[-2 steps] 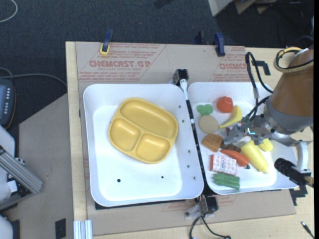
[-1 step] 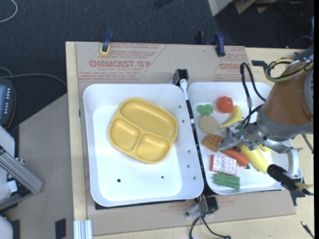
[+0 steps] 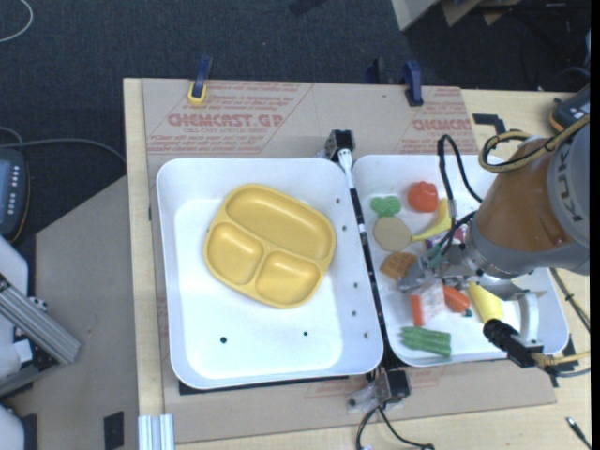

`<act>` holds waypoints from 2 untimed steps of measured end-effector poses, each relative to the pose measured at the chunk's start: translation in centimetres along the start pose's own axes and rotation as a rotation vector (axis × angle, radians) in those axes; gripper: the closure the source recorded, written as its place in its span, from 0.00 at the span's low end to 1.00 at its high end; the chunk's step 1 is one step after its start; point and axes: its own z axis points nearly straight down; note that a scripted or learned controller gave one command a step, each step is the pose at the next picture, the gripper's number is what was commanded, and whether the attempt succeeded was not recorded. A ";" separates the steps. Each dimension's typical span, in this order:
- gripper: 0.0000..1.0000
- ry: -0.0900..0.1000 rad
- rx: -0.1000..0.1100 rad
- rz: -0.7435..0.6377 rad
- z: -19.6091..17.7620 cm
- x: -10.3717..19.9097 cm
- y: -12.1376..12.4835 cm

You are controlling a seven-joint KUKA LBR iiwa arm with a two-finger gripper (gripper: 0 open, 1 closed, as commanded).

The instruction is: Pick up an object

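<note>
— Bins (image 3: 178, 279) side by side on tabletop (image 3: 141, 120), left one holding a yellow divided plate (image 3: 270, 244), tilted a little, three compartments up.

— And the right bin (image 3: 553, 331)?

— Crowded with toy food. Green leafy piece (image 3: 384, 204) near the far left corner, red tomato-like piece (image 3: 423, 196) just beside it, pale round piece (image 3: 392, 232) below the green one. Yellow banana shape (image 3: 439, 218) slanting down from the red piece. Brown lump (image 3: 397, 265) against the left wall, small orange carrot (image 3: 417, 309) nearer the front, green bean pod (image 3: 427, 340) lying flat close to the front edge.

— Arm?

— Reaching in from the right, grey body with orange band (image 3: 516, 204) over the right bin. End effector (image 3: 439, 268) down low among the food, close beside the brown lump, near a red-orange piece (image 3: 457, 298) and a yellow piece (image 3: 486, 303). Hard to read: cannot tell whether clenched or released, nor whether touching anything.

— Anything lifted?

— Nothing seen raised; all pieces lying on the bin floor.
</note>
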 end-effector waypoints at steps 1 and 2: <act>1.00 -0.003 0.006 0.001 -0.9 -0.1 -0.3; 1.00 -0.004 0.003 -0.002 -5.6 -0.9 0.3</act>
